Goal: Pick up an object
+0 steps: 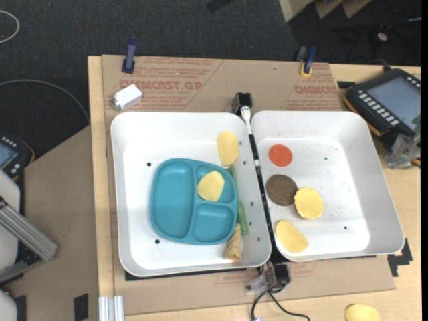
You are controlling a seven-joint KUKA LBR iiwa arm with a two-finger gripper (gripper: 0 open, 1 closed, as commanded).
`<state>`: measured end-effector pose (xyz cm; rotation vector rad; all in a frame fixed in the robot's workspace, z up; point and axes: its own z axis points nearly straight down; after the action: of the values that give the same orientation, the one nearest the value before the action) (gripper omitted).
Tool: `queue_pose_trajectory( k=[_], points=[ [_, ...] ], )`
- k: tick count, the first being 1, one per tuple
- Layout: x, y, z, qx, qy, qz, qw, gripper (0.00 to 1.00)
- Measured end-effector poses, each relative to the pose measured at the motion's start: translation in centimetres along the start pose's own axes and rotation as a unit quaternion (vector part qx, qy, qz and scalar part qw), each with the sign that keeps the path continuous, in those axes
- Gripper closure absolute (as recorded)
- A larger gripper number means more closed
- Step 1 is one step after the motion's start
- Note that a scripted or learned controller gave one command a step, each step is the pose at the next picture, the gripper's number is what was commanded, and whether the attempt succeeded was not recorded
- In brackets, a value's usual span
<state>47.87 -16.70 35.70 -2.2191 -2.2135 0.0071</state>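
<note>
You look down on two white bins set side by side on a cardboard sheet [167,82] atop the tabletop [414,199]. You cannot tell the state of the end effector from this view.

In the left bin [134,152], a teal divided plate [177,206] lies flat, and a pale yellow piece [211,186] rests in its upper right compartment. A yellow oblong piece [227,148] lies just beyond the plate's far edge, close to the bin's right wall. A thin green stick [241,218] runs along the plate's right edge, and a tan crumbly piece [233,247] sits at the stick's near end, against the plate's corner.

In the right bin [354,152], an orange-red disc [280,155] lies apart from the rest, towards the far left. Nearer you, a brown disc [281,189] touches a yellow lump [309,203] on its right. A second yellow lump [291,237] lies near the bin's front left corner, just beside the other two.

Outside the bins, a small white block [127,97] sits on the cardboard by the left bin's far corner. A blue clamp [129,55] and a second clamp [307,60] grip the cardboard's far edge, and a black clip [243,101] sits where the two bins meet. A dark handheld pendant [388,99] lies to the right, and a yellow object [361,311] rests on the tabletop near the front right.
</note>
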Motion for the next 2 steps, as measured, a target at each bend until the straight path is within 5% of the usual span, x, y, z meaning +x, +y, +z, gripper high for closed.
queue_pose_trajectory(
  k=[1,2],
  points=[
    [-6.0,0.0,8.3,0.0,-0.001,0.002,1.0,1.0],
    [-0.7,0.2,-3.0,-0.01,-0.003,-0.004,0.9999,1.0]
  ],
)
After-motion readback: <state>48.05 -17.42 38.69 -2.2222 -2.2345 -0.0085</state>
